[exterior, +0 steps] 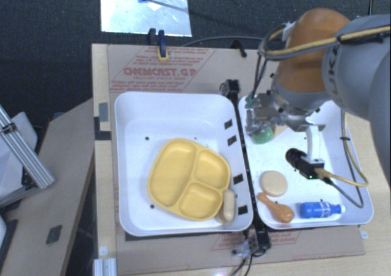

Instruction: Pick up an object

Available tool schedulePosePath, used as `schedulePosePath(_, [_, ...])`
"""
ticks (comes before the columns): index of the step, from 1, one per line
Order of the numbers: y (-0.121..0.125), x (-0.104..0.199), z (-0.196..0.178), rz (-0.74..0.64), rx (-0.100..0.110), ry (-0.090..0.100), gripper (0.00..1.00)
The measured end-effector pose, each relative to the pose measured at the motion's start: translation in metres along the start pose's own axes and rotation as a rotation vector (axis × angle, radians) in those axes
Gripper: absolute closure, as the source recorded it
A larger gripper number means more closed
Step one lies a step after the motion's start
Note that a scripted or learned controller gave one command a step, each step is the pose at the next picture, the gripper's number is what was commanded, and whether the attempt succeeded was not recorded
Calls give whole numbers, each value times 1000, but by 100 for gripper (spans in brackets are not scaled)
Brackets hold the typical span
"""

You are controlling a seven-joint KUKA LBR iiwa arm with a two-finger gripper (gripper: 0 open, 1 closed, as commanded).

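Camera view: a green object (264, 135) sits at the right bin's (354, 146) upper left, by the divider, directly under the gripper (261, 123). Whether it is gripped I cannot tell. From the right, the grey arm (360, 61) bends down over that bin, orange band uppermost.

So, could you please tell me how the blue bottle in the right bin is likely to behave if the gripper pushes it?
The blue bottle lies on its side, so it would probably roll. It looks small, likely light, and its rounded body might slip between the fingers.
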State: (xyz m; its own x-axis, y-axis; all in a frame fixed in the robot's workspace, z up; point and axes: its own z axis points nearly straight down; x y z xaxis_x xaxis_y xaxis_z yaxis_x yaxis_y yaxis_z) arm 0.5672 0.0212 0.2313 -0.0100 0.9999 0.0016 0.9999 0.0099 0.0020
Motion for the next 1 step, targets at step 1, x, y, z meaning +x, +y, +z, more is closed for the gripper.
schedulePosePath(1, [2, 50, 12, 1, 1, 0, 100])
